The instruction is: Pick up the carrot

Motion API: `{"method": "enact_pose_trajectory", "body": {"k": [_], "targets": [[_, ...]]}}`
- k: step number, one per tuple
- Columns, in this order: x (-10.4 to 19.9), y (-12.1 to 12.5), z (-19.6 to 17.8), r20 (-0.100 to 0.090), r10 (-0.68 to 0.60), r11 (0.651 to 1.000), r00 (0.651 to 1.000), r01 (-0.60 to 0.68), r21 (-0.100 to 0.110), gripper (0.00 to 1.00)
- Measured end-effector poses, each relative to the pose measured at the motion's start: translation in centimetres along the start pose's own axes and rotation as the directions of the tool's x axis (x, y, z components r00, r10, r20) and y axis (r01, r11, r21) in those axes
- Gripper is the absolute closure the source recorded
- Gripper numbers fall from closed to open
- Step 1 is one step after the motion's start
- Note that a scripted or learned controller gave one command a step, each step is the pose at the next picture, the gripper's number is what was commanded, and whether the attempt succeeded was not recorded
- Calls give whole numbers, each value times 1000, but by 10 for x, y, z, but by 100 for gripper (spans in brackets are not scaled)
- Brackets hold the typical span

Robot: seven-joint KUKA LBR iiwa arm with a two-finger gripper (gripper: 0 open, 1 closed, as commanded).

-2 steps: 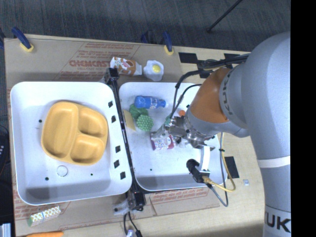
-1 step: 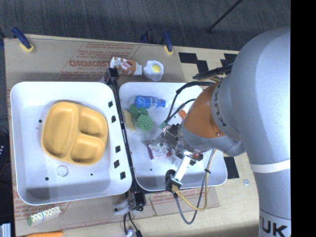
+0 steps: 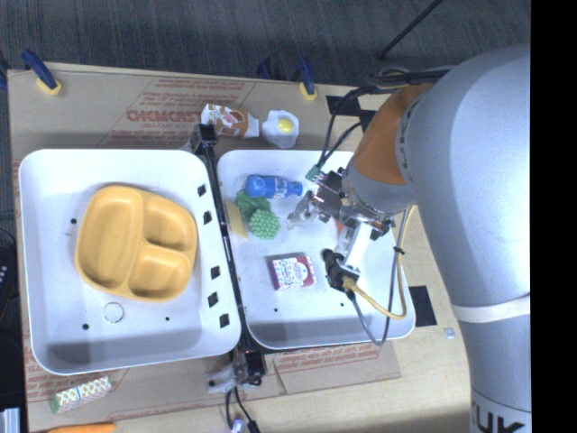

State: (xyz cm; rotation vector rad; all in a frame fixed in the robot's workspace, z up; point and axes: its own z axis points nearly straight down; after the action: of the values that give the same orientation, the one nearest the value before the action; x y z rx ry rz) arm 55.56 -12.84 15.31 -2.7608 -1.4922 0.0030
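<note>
Gripper (image 3: 305, 209) above right bin (image 3: 397, 327), open/closed: cannot tell. Carrot (image 3: 87, 428) well apart at 7–8 o'clock, outside both bins, long axis roughly 3–9.

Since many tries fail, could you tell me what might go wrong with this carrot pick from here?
1. The gripper hangs in the right bin beside the blue bottle and green item, so it may grab one of those.
2. The likeliest carrot is an orange sliver outside the bins, far from the arm, possibly beyond reach.
3. The yellow cable could snag.
</note>
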Motion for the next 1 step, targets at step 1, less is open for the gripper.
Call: {"method": "enact_pose_trajectory", "body": {"k": [1], "targets": [[-44, 66, -70, 0, -207, 978, 978, 207, -1, 0]]}}
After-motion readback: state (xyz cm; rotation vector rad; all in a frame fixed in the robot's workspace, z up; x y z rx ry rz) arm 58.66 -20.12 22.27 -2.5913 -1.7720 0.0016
